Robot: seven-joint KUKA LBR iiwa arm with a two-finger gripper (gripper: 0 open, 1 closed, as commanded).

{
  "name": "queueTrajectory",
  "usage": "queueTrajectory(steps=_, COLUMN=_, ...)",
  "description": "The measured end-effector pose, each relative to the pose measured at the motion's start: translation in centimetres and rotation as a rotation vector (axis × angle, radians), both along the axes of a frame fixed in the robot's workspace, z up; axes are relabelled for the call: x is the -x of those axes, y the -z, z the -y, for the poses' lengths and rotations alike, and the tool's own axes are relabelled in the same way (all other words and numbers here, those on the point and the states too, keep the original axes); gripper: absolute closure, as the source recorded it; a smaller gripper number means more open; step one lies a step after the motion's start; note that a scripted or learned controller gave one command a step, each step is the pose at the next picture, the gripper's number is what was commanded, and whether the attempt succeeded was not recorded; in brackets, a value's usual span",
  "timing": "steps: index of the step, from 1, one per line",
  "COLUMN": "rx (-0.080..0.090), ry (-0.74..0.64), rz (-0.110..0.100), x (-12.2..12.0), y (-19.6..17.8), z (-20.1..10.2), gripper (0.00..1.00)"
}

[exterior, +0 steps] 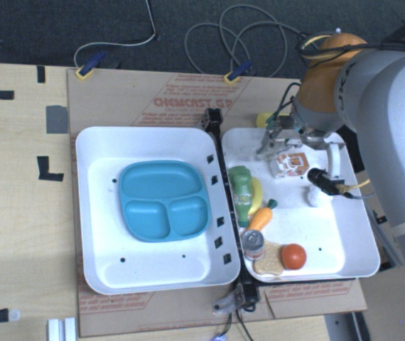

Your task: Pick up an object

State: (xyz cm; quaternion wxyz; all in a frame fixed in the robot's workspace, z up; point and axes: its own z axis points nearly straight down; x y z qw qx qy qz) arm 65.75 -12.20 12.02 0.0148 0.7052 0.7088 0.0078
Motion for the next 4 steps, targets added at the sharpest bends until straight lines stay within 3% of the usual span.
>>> queueTrajectory(steps=1, rx=0.000, ry=0.000, rz=-0.001, x=0.0, y=0.0, z=0.0, gripper=0.00)
queueTrajectory(steps=2, rx=-0.010, ry=0.004, rz=-0.032, x=3.8, y=3.5, z=-2.4, gripper=0.00)
queueTrajectory(steps=4, rx=-0.008, ry=0.004, rz=-0.029, x=5.9, y=3.4, z=-1.8, gripper=0.00)
